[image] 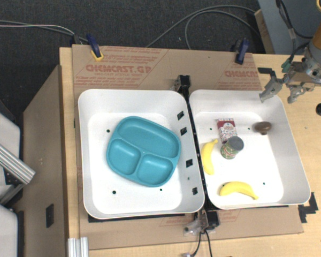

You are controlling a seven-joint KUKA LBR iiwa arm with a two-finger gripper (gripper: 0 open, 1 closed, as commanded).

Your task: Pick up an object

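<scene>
While the gripper [282, 89] hangs open and empty at the upper right of the frame, over the far rim of the right bin [295, 159], every candidate lies below and left of it. Nearest is the small brown object [263, 127], just down-left and standing free. Further toward centre, a can [231, 148] touches a red packet [226, 128]; two bananas [208, 157] [238, 189] lie lower. The teal tray [143, 151] sits well apart in the left bin [91, 159]. Nothing appears to block the descent.

Two bins side by side on the bench

Divided tray [143, 151] lies in the left bin [91, 143]; in the right bin [289, 159], a can [231, 148] sits centrally, bananas at 9 [208, 157] and 6 [237, 189] o'clock.
</scene>
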